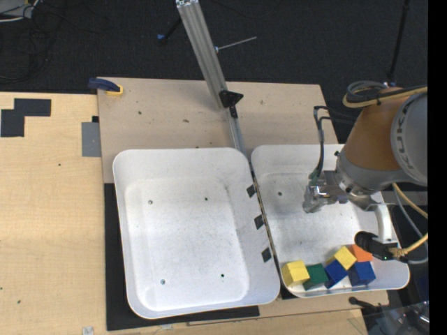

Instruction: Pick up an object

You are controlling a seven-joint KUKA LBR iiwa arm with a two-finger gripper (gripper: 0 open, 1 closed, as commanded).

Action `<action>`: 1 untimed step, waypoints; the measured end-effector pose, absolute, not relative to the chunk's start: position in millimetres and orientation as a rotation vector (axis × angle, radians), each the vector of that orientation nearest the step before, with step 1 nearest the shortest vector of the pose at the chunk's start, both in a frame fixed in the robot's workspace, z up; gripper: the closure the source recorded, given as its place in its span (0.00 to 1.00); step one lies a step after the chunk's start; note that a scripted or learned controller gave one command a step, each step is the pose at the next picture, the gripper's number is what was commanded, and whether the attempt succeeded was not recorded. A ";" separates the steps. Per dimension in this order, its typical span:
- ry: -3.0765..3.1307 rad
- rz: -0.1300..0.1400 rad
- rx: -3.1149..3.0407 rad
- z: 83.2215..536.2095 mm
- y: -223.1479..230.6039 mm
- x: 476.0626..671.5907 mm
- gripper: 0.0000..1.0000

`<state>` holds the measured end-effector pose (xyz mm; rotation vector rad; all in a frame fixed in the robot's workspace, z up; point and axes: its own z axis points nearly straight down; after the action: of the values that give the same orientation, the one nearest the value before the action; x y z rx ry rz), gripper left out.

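Two shallow white bins sit side by side on a wooden bench. The left bin (140, 187) is the bigger-looking one, w/ a few small dark specks on its floor. The right bin (293, 166) carries the blocks, all bunched in its near corner, toward the bottom edge of the view.

Blocks, left to right: a yellow block (295, 271) nearest the divider, a green block (316, 276) touching it, a blue block (335, 273) tilted on a diagonal, a second yellow block (345, 257) just behind that, an orange block (362, 252) partly hidden by the arm's hardware, and another blue block (362, 273) at the far right by the rim. All look like small plain cubes, solid colours, packed touching or nearly so.

The arm (380, 145) comes in from the right, orange band above the wrist. The gripper (313, 199) hangs over the mid part of the right bin, well apart from the block cluster, w/ bare bin floor beneath it. Can't tell how its tips stand, too small and blurred. Nothing visible between them.

A slanted aluminium rail (206, 51) rises behind the bins.
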<state>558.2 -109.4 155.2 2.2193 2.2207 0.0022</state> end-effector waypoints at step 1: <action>2.221 0.002 2.220 197.4 -109.6 559.9 1.00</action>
<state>559.9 -109.6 197.4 2.2200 2.2209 0.0019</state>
